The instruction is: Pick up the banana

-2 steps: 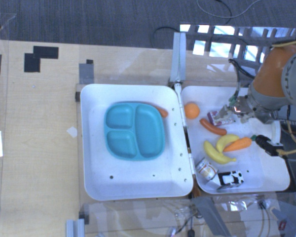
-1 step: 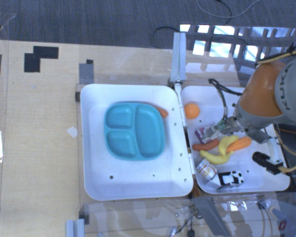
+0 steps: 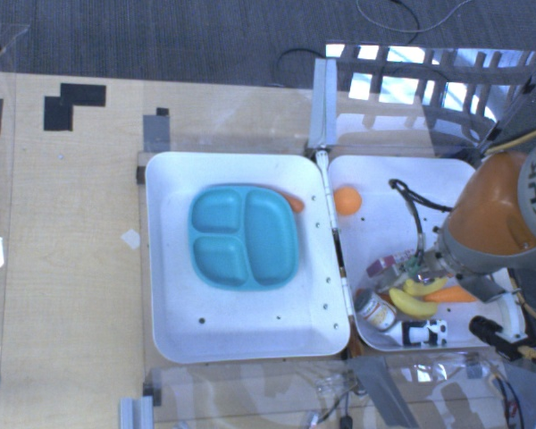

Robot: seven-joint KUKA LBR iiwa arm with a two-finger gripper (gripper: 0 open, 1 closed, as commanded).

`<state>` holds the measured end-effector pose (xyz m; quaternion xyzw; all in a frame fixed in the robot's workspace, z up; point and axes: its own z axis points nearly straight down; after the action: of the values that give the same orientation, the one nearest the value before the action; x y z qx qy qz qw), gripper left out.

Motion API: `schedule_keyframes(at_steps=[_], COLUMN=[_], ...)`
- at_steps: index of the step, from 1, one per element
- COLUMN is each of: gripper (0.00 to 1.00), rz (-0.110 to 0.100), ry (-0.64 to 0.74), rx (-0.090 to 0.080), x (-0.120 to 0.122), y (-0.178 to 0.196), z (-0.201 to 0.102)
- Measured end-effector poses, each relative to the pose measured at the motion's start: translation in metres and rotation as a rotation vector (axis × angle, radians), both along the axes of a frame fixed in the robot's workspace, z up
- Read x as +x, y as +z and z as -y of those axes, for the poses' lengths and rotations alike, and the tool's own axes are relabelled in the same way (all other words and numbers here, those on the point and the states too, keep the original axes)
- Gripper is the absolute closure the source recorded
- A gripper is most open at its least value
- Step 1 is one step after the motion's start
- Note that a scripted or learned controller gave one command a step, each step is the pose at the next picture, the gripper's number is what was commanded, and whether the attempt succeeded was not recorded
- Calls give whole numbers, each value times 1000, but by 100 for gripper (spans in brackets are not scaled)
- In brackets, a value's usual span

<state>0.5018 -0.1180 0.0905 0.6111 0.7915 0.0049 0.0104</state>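
Banana (image 3: 411, 298) lies in the right bin (image 3: 380, 181), toward its near edge, directly under and just left of the gripper (image 3: 429, 271). Arm (image 3: 505, 208) comes in from the right and hangs low over the clutter; its wrist hides the gripper tips, so I cannot tell how wide the gripper stands or whether it has anything. Nothing visibly clamped, so no hold claimed.

Around the gripper: orange carrot-like piece (image 3: 451, 295) touching the banana on the gripper's right side; small jar (image 3: 373, 309) to the left and nearer the camera; black-and-white toy (image 3: 426, 332) just beyond the banana at the bin's near wall; pinkish packet (image 3: 389, 264) to the left. Orange ball (image 3: 347, 200) well away up-left, at the bin's far-left corner. Left bin (image 3: 170, 266) holds a blue divided plate (image 3: 246, 237), well apart from the gripper.

Step, as judged: approach or descent onto the banana, grasp not confirmed. Next move calls for centring on the banana's middle, closing across its narrow width, and avoiding the carrot piece pressed alongside. Risk: pinching both, or a slip off the curved skin.
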Motion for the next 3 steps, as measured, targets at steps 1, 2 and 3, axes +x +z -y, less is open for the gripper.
schedule_keyframes(at_steps=[1, 2, 3], gripper=[0, 100, 100], rz=[8, 5, -16], ry=[46, 48, -492], rx=[-3, 2, 11], x=[-6, -5, 33], y=[1, 11, 95], z=[-8, -11, -51])
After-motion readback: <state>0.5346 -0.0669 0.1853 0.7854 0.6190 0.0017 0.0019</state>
